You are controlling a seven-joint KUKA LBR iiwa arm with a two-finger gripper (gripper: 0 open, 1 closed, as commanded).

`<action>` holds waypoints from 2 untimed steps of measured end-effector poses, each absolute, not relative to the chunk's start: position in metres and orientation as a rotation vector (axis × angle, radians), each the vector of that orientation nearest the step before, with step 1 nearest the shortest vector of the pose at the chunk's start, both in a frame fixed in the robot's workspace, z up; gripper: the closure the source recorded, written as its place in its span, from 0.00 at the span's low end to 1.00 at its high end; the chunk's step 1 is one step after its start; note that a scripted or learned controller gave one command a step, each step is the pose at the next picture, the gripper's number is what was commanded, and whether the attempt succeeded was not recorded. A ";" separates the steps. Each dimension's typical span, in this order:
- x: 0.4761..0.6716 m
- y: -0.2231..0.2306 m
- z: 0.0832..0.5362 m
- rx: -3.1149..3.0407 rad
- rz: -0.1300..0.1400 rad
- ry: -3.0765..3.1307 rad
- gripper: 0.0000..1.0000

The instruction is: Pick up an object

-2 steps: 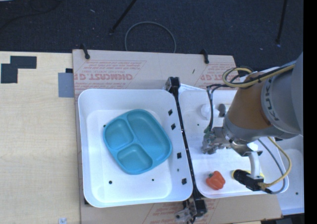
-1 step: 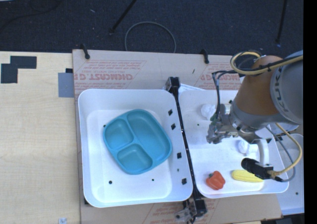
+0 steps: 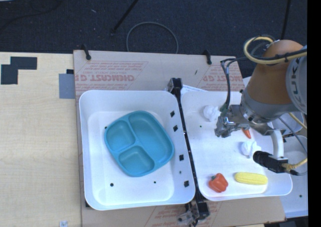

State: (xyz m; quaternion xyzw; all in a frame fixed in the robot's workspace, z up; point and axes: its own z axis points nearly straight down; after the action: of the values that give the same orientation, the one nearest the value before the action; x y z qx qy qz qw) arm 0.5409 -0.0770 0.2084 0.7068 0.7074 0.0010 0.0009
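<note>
- Blue plate (image 3: 139, 143), three compartments, lies flat in the left bin (image 3: 95, 181), well left of the gripper (image 3: 224, 129).
- Black strip (image 3: 181, 135) along that bin's right edge, near the gripper's left.
- Cardboard (image 3: 120, 73) under the bin, beyond the gripper.

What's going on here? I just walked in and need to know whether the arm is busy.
The grey arm reaches in from the right, with its gripper low over the right bin. I can't tell whether it holds anything. Loose in that bin lie a red pepper, a yellow corn cob and two small white objects. The left bin holds a blue divided plate, untouched.
</note>
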 end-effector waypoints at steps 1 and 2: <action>0.542 -0.080 0.251 2.220 0.002 2.220 1.00; 0.551 -0.037 0.247 2.220 -0.001 2.227 1.00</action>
State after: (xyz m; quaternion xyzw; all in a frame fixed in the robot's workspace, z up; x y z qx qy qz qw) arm 0.5506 -0.0371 0.2465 0.7061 0.7081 -0.0004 -0.0014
